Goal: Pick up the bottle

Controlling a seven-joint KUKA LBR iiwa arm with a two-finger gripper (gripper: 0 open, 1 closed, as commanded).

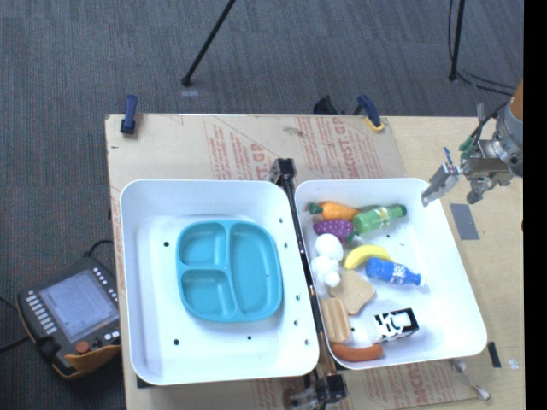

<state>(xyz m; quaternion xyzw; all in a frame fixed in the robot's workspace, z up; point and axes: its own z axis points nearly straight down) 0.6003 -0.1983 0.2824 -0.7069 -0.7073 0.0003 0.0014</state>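
Two bottles lie in your right bin [444, 254]: a green bottle [379, 219] near the top and a blue bottle [393, 272] mid-bin. Your end effector [459, 184] hangs at the frame's right, fingers spread wide, holding nothing.

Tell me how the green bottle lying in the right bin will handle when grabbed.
The green plastic bottle with the yellow cap lies on its side, so it may roll if nudged. It looks toy-like, probably light and stiff. The purple grapes touch it, so they may shift too.
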